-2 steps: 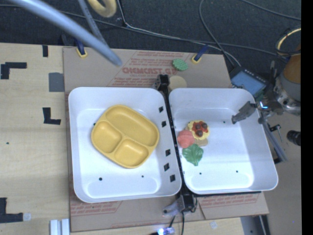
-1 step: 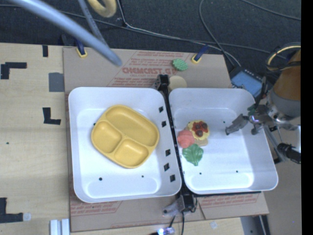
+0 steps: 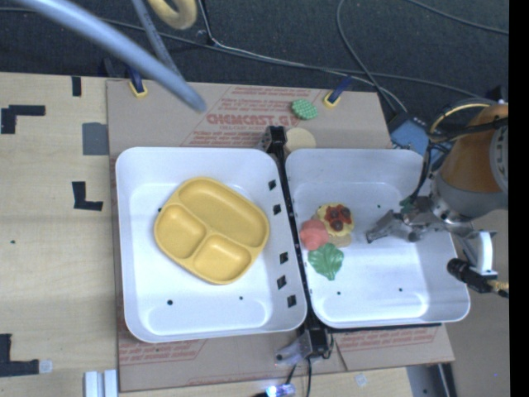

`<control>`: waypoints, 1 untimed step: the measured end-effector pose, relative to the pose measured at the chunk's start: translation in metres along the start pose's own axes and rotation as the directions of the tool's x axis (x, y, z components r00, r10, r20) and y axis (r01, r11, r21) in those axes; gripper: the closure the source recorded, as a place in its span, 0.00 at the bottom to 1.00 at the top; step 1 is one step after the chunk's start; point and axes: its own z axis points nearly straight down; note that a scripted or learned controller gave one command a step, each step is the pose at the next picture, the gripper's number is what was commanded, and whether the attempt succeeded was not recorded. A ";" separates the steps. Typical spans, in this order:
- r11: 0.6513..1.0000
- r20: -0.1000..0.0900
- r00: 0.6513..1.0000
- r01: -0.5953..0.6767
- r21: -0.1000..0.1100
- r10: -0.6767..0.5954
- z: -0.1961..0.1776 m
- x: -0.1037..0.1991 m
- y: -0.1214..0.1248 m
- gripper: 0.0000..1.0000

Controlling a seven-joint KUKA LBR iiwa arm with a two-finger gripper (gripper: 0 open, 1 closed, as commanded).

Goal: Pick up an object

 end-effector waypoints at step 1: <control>1.000 0.000 1.000 0.001 -0.004 -0.001 -0.013 0.001 0.001 1.00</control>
